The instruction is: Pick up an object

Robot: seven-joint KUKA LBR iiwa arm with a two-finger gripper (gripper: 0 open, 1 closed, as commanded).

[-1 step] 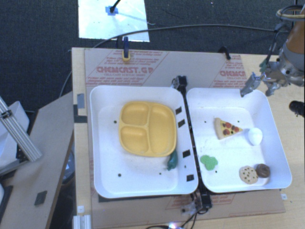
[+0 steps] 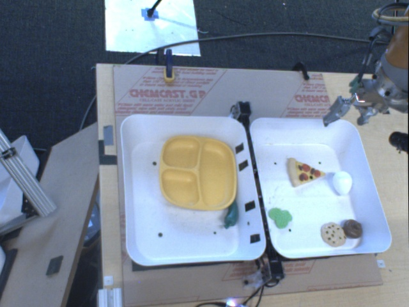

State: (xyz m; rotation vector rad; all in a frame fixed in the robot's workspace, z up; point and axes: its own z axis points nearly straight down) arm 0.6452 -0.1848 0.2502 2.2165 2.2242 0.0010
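Spread apart and holding nothing, the two fingers of the gripper [image 2: 350,108] hang at the far right of the camera view, over the far right corner of the right bin [image 2: 369,171], with one grey finger reaching left over the bin's rim. Behind them the arm [image 2: 397,56] rises toward the right edge, its orange band showing. Inside the right bin a pizza slice [image 2: 303,171] lies near the middle, and a white egg [image 2: 342,183] rests just to its right. Nearer the front, a green leafy piece [image 2: 280,217] sits close to the bin's left wall, while a cookie [image 2: 332,234] and a brown doughnut [image 2: 352,228] lie touching each other in the near right corner. The left bin [image 2: 137,190] holds a yellow divided plate [image 2: 197,173] at its centre, and a dark green piece [image 2: 231,215] lies just beside the plate's near right corner.
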